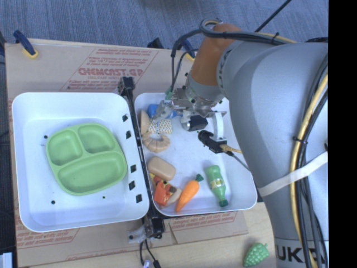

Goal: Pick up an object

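Note:
My gripper (166, 110) is down in the far left corner of the right bin (240, 175), under the orange-banded wrist. It hangs over a small blue object (152, 110) and a checkered waffle piece (162, 127). Just in front of them lies a tan ring-shaped pastry (156, 143). Nearer the front of the bin are a tan bread roll (161, 167), a red and orange toy (162, 193), a carrot (188, 195) and a green bottle (216, 185). The arm's body covers the bin's right side.
The left bin (28, 127) holds a green divided plate (86, 158). A green bunch of grapes (255, 254) lies on the bench outside the bins, at the front right. A black divider (135, 144) runs between the bins. Cables trail from the wrist.

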Robot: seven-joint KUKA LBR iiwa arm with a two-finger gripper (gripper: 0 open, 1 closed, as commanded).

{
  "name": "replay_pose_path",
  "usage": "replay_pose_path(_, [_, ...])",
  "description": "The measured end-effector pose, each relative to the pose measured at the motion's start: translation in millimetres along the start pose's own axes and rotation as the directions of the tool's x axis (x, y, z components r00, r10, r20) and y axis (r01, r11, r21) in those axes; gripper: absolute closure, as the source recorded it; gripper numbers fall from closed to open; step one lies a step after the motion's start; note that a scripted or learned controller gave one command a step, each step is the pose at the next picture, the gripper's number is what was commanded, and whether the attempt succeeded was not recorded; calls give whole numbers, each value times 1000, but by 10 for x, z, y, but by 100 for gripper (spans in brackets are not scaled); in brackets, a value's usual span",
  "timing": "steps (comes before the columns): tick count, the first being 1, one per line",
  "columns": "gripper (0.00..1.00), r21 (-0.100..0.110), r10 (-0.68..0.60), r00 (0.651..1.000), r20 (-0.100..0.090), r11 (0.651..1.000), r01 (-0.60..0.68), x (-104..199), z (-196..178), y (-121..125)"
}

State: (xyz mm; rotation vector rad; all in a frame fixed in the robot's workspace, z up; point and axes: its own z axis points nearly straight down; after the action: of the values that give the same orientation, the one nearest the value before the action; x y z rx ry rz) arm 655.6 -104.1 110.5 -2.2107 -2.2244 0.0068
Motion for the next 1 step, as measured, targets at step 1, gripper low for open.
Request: replay_pose_path(1, [0,0,2,1000,6,1000,-2,55,134,10])
